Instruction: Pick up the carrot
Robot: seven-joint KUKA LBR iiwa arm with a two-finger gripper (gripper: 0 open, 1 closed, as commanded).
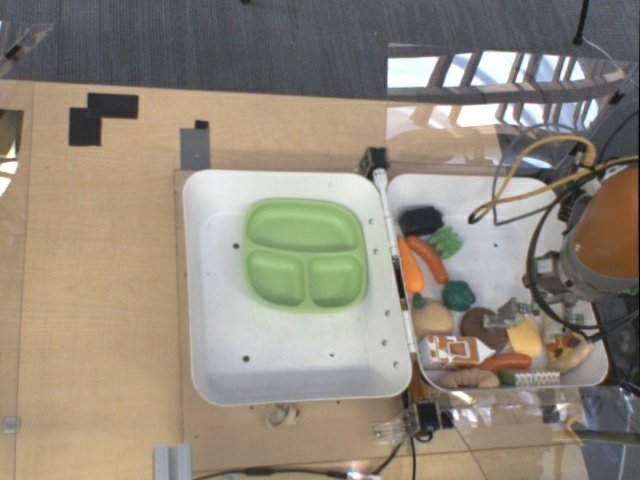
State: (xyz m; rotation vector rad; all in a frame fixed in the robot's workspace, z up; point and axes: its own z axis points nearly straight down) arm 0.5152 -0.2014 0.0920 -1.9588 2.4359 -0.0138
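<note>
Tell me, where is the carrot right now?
In the camera view the carrot lies in the right bin, against its left wall, next to a red sausage and below a black block.

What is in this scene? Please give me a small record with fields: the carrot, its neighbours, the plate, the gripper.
carrot: orange carrot, lying in the right bin close along its left wall
neighbours: red sausage beside it, black block above, green toy to the right
plate: green divided plate in the left bin
gripper: gripper low over the right bin's lower right part, apart from the carrot
fingers: cannot tell
</note>
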